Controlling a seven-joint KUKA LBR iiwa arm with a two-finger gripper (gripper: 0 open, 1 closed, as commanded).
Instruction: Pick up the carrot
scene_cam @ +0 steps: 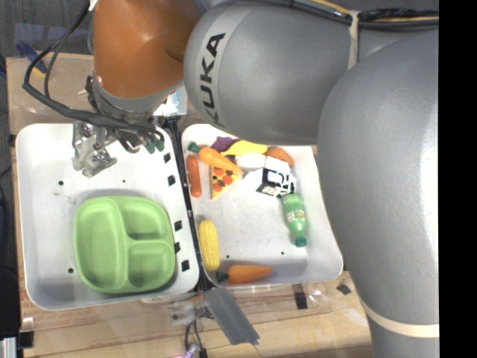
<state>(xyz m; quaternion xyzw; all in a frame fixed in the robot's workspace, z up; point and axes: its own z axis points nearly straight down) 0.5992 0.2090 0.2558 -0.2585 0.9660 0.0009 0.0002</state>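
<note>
Wooden bench boards (45, 73) run under everything we see, pale and worn, with dark carpet-like flooring (45, 6) showing beyond the far left corner and black cables (45, 58) looping across that corner. On the left sits the first white bin (37, 200), and near its front a green divided plate (125, 242) with three compartments lies flat on the bin floor. Over the far part of this bin hangs the gripper (93, 155), a metallic claw below the arm's orange band (138, 39); how far apart it stands we cannot tell from this angle, and we see nothing held in it. It is well apart from the carrot. Moving right, past the shared wall between the bins, we come to the second white bin (317, 237). A red sausage (194, 176) lies along its left wall, an ear of corn (209, 244) nearer to us along the same wall, and the carrot (248, 274) lies on its side at the near edge, just beside the corn's near end. Farther back we see a second orange vegetable (218, 159), a pizza slice (219, 180), a yellow piece (246, 149), a black and white carton (276, 181), and a green bottle (294, 218) lying down. Above all this the big grey arm (298, 58) fills the right side.
</note>
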